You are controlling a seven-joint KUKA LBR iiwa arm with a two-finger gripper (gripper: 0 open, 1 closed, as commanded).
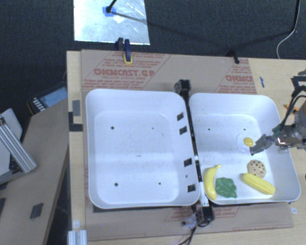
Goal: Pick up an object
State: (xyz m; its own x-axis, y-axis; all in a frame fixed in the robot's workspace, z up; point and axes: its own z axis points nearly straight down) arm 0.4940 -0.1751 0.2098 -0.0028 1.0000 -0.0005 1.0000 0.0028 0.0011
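Two shallow white plastic bins sit side by side on my bench. I see nothing lying in the left bin (137, 147). All the things are in the right bin (229, 116), mostly down at its 6 o'clock side.

I see a curved yellow toy banana (210, 181) at about 7 o'clock in that bin, right by the middle wall. A flat green leafy piece (226, 187) lies touching the banana's right side. At 5 o'clock there is a yellow toy corn cob (259, 183), lying at a slant. A round tan cookie with dark dots (256, 167) sits just above the corn. A small round yellow ball (248, 142) rests at about 3 o'clock, near the right wall.

My grey arm comes in from 3 o'clock. Its dark two-finger gripper (258, 144) is low inside the right bin, just to the right of the small ball and above the cookie. I cannot tell if the gripper is released or clenched, and I cannot see anything in it.
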